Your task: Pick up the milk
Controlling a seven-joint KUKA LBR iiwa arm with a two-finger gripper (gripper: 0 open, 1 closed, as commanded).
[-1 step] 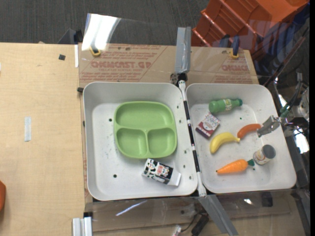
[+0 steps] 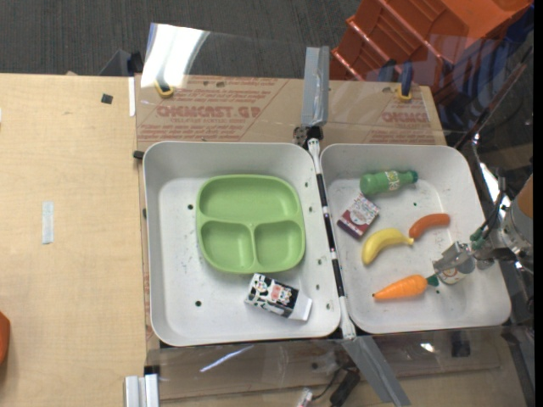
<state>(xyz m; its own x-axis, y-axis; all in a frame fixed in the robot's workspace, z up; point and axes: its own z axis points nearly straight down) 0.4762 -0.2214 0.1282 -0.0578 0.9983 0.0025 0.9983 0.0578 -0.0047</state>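
Note:
The milk (image 2: 278, 297) is a small carton with a black-and-white cow print. It lies on its side in the left bin (image 2: 170, 253), near the front edge, just below the green plate (image 2: 251, 223). My gripper (image 2: 456, 266) hangs low over the right bin (image 2: 484, 312), near its right side, just right of the carrot's (image 2: 401, 289) leafy end. It is far to the right of the milk, with the divider between the bins in between. Nothing of the milk is in it.
The green plate has three compartments and fills the left bin's middle. In the right bin lie a green bottle (image 2: 388, 181), a small maroon box (image 2: 358, 215), a banana (image 2: 383, 244) and an orange-red sausage-shaped piece (image 2: 429, 224).

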